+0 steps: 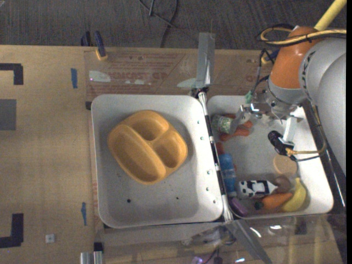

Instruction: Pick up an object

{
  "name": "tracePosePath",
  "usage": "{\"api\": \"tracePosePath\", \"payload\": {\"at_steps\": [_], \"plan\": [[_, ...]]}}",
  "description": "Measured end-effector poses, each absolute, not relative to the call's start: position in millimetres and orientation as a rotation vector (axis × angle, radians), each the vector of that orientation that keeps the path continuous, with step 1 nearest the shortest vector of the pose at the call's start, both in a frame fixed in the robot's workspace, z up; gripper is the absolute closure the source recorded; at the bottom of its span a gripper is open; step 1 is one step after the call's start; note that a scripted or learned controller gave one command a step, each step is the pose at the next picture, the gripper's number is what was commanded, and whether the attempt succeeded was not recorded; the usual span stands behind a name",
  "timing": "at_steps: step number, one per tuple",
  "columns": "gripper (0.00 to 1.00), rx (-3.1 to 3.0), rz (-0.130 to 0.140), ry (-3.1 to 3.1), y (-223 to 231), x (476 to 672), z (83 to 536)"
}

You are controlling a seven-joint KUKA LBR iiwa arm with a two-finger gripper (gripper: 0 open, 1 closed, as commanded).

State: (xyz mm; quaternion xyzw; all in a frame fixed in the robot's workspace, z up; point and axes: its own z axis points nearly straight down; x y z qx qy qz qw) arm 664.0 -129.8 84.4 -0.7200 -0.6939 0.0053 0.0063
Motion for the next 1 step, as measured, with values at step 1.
{"api": "tracePosePath", "payload": {"at_steps": [1], "plan": [[1.00, -2.253, 0.012, -2.176, -128.3, 665.4, 95.8]]}}
